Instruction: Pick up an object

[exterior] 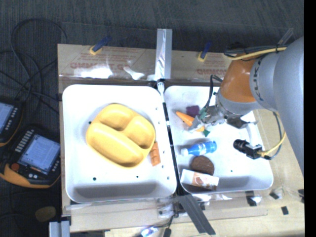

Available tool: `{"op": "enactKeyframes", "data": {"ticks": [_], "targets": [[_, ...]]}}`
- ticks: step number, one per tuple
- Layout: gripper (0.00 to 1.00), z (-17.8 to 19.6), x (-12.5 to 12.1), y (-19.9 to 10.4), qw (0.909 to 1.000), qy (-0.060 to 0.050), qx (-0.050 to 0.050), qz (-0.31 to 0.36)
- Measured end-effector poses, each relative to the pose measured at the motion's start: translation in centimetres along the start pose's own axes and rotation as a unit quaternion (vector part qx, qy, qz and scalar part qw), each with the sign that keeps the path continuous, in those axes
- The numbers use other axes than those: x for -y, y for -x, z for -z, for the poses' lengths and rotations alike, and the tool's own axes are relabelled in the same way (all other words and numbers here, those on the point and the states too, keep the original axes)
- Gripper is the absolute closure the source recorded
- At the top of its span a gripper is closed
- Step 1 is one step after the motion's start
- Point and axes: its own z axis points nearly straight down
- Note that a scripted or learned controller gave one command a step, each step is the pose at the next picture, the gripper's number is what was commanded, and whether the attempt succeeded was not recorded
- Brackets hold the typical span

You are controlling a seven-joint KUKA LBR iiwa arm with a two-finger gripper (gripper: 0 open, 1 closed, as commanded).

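My gripper (204,118) hangs low over the upper left part of the right bin (256,179), below the orange band of the arm (237,83). Right at its tip lie an orange carrot-shaped piece (184,117), a purple item (192,110) and a small green piece (206,132). Whether anything sits between the fingers is hidden. Below them lie a blue bottle (200,147), a brown round object (202,164) and a white and orange packet (199,179).
The left bin (74,181) holds a large yellow lumpy object (120,134) with a small orange piece (155,153) at its right side. A black part on a cable (246,148) hangs over the right bin. A divider wall (168,132) separates the bins.
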Motion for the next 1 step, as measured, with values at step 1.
{"op": "enactKeyframes", "data": {"ticks": [1], "targets": [[1.0, 8.51, 0.86, -9.25, 0.9987, -0.006, -0.003, 0.051]]}}
